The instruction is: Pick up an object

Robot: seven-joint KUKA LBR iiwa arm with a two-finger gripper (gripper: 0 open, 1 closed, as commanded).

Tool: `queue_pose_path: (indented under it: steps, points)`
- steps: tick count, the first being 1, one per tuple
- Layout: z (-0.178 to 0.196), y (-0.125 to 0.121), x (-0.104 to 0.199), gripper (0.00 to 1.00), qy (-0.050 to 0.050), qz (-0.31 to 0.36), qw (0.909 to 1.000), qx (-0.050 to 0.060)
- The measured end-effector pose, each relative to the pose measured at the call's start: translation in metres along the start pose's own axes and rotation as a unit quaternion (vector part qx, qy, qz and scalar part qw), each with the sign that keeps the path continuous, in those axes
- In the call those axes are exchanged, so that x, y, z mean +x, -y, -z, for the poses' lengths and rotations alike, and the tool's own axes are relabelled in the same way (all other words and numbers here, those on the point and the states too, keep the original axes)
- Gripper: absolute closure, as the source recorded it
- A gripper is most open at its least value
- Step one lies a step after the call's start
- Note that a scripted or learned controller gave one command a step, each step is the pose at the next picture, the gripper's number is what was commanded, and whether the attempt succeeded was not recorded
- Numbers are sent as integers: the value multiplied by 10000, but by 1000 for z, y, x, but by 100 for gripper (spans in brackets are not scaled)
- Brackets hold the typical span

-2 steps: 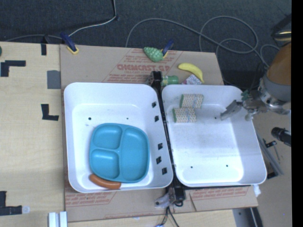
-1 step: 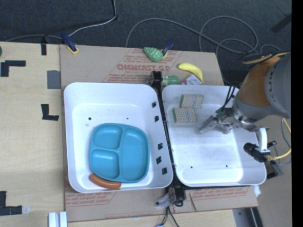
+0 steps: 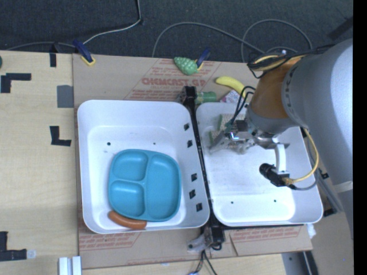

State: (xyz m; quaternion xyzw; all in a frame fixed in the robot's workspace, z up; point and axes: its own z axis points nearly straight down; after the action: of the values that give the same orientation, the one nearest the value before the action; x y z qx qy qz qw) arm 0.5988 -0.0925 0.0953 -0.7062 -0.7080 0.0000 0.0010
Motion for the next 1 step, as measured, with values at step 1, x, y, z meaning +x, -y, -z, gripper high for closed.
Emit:
queue_pose_path:
  steps: [1]
  points:
    - [-10,-59,-4,0,13,0,10000,-19]
